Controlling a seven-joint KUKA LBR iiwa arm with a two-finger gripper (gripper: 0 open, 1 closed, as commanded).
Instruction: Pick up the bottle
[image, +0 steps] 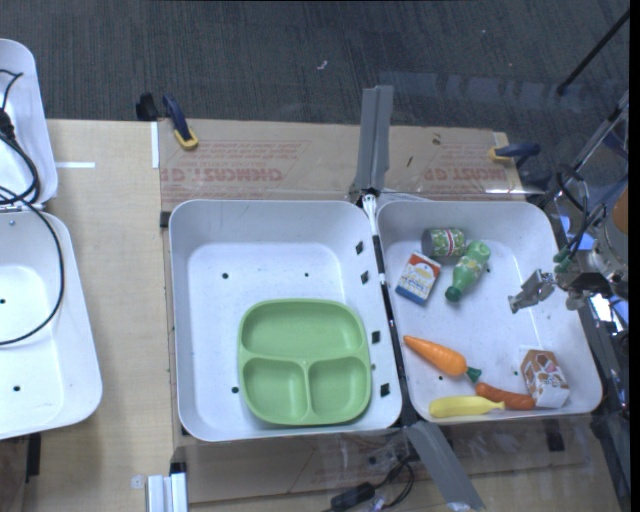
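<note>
Bottle (466, 270) left of claw (530, 291)

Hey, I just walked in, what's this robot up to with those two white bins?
The arm reaches in from the right, and its pincer hovers over the right bin, holding nothing. Its target, the green bottle, lies on its side near the bin's far end, next to a can and a small carton, untouched. Two carrots, a yellow piece and another small carton lie nearer the front. The left bin holds a green divided plate.
</note>
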